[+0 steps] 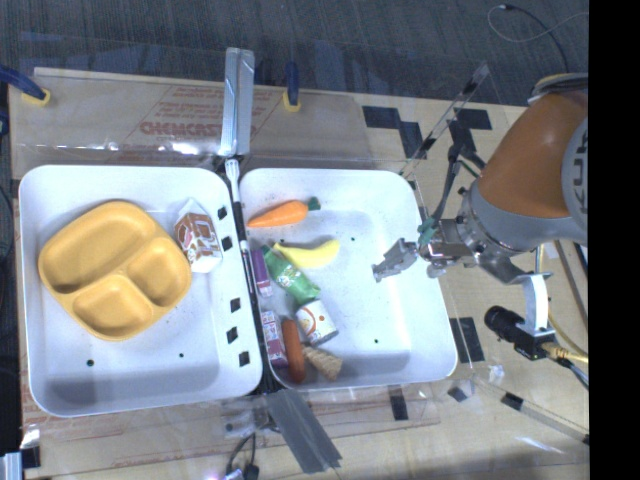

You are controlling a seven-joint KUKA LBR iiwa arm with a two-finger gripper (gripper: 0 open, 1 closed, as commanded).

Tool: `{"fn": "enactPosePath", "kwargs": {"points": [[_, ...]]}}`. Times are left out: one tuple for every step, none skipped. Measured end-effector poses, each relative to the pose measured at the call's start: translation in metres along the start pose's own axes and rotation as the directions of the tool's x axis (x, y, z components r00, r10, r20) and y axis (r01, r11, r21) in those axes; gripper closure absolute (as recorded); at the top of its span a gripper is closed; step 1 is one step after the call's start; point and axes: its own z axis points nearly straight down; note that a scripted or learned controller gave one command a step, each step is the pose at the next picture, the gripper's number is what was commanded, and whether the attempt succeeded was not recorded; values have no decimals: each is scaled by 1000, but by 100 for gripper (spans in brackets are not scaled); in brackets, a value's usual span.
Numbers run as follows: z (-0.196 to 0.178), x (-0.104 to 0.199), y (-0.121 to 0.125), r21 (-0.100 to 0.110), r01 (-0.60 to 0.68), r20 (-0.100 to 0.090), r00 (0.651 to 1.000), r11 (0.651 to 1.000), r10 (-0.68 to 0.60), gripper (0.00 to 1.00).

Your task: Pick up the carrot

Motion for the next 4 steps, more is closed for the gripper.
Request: {"fn": "enactPosePath", "kwargs": {"points": [[-25,-1,2,-4,324,4,946,946,-324,0],[-14,26,115,-2,397,3,918,918,-397,0],[-14,26,115,-2,397,3,918,918,-397,0],[-14,68,145,-4,570,6,821,821,-570,0]]}}
